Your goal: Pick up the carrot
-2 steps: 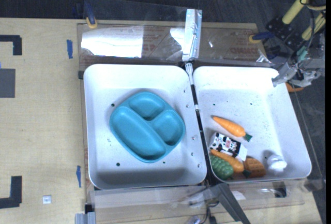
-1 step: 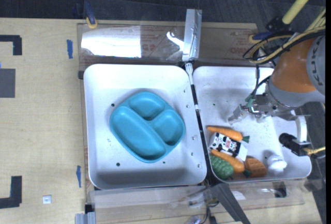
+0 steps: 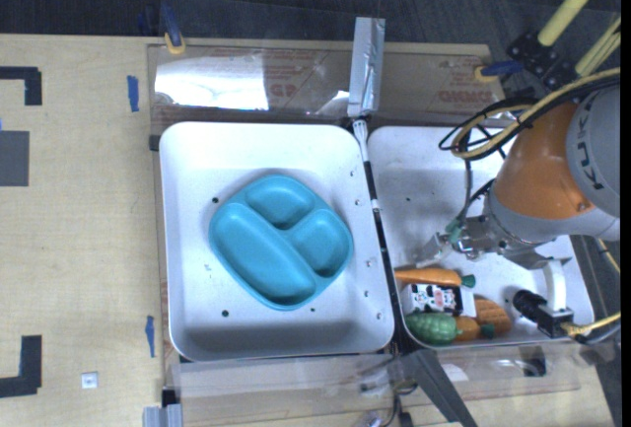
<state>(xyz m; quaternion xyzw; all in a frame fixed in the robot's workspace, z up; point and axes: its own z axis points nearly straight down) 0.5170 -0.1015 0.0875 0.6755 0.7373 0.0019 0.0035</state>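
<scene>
At the near edge of the right bin, a tight cluster: a green item in the near left corner, an orange-brown item just beside it to the right, and a small carton with black-and-white print touching the green item on its far side. Directly beyond the carton lay the carrot, touching or nearly touching it, against the bin's left wall. Its long axis ran across the view, roughly parallel to the near rim, with the orange body to the left and a small green tip at the right end. The gripper hung just beyond the carrot, a little toward its right end and apart from it; whether the claw was open or closed could not be made out at this angle, and nothing was seen held. Judged from this, the coming move was a short shift toward the near side and leftward, jaws set across the carrot's length, with the carton as a crowding risk. Beyond, the arm came in from the right. The left bin held a blue divided plate, well apart.
</scene>
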